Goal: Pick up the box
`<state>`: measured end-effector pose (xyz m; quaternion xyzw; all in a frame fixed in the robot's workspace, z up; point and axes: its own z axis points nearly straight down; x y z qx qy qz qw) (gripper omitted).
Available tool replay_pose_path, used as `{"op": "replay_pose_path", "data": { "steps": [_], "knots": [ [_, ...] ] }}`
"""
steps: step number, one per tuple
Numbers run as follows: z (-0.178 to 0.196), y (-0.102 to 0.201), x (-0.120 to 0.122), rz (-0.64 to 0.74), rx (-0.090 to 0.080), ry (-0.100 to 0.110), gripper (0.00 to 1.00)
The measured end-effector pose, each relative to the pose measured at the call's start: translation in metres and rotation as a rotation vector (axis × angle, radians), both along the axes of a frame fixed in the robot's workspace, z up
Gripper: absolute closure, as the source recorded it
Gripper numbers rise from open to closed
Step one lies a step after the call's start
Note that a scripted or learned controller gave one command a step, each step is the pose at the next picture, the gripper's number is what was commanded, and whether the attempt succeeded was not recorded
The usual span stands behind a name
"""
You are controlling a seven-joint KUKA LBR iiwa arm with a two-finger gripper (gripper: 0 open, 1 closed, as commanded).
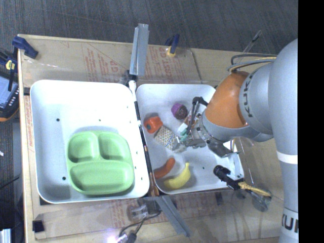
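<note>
Grey arm (273, 100) overhead, gripper (183, 137) lowered onto patterned box (165, 134) in right bin (205, 92); finger spread and grasp indiscernible. Banana (180, 178), sausage (164, 168) nearby.

Tray (101, 165) in left bin (45, 105)

In the right bin (152, 92), the patterned box (164, 134) is hemmed in: an orange object (152, 122) lies just above and left of it, a purple object (179, 110) above and right, and the gripper (183, 137) touches or nearly touches its right side. Below the box, a strip of bare floor separates it from a red sausage-shaped item (164, 168) and a banana (180, 177). Left of the box, open floor reaches the bin wall.
</note>
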<state>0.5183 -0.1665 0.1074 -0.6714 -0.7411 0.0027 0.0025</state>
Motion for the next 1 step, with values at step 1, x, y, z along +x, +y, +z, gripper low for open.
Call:
{"op": "replay_pose_path", "data": {
  "steps": [1],
  "knots": [
    [0.0,0.0001,0.0001,0.0,0.0,0.0,0.0]
  ]
}}
